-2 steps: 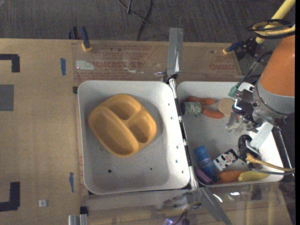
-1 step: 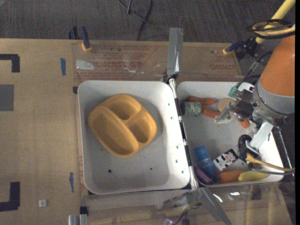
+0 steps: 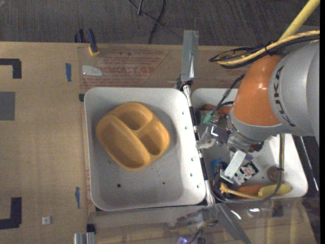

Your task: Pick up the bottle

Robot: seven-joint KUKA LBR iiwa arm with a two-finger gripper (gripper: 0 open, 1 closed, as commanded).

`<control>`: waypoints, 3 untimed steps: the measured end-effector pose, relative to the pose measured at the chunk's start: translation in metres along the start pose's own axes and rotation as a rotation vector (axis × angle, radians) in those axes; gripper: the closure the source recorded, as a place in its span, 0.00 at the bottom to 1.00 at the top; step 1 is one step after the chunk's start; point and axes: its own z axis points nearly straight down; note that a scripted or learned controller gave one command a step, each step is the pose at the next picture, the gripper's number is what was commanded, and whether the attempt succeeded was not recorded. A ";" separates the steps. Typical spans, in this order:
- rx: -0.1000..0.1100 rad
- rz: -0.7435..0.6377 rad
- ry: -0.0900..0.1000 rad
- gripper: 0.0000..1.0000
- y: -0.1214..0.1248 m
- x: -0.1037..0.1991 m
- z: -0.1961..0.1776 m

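Note:
The grey arm with its orange band hangs over the right bin and hides most of what lies in it. The gripper points down into that bin's left part, close to the wall shared with the left bin. Just below the wrist lies a white oblong object, tilted, which may be the bottle; I cannot make out its shape for certain. A small blue item sits beside it. Nothing shows clearly inside the gripper.
The left bin holds a yellow divided plate. In the right bin's front lie an orange carrot-like piece, a yellow piece, a brown round item and a patterned card. A green item sits at the back left.

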 end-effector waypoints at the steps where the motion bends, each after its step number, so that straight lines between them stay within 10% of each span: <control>1: 0.000 -0.057 0.000 0.00 0.027 -0.089 0.007; 2: 0.000 -0.029 0.001 0.00 0.047 -0.140 0.024; 3: -0.003 0.148 0.000 0.00 0.040 -0.124 -0.050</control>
